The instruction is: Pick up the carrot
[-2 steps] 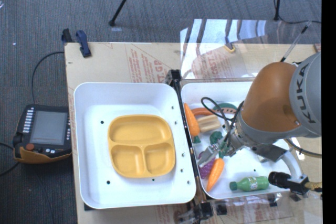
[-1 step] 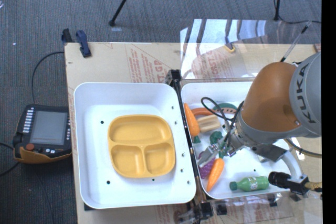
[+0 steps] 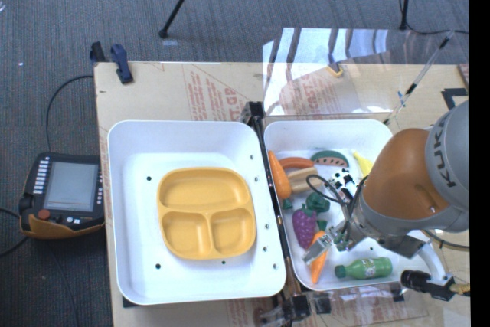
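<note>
On the surface point(image 3: 191, 84), two shallow white bins sit side by side. The left bin point(image 3: 130, 165) carries a yellow compartment plate point(image 3: 207, 212) with one long section at the back and two smaller ones in front. The right bin point(image 3: 306, 130) holds a heap of toy food: a carrot point(image 3: 318, 259), small and orange, lies near the bin's front edge with its point toward the front, and beside it toward the bin's centre wall sits a purple bunch of grapes point(image 3: 304, 225). A green bottle point(image 3: 365, 269) lies on its side just right of the carrot. Farther back are a hot dog point(image 3: 297, 164), a longer orange piece point(image 3: 278, 174) along the centre wall, a watermelon slice point(image 3: 331, 158), a dark green vegetable point(image 3: 315, 203) and a yellow piece point(image 3: 361, 162) partly covered by the arm. The arm's orange band point(image 3: 402, 176) hangs over the right half of this bin, and the end effector point(image 3: 325, 243) is down among the toys, its fingers spread, one tip touching or just above the carrot's upper end; whether the carrot sits between them I cannot tell. A teach pendant point(image 3: 65, 194) lies on the floor left of the surface, and a blue clamp point(image 3: 120, 62) grips its back left corner.
</note>
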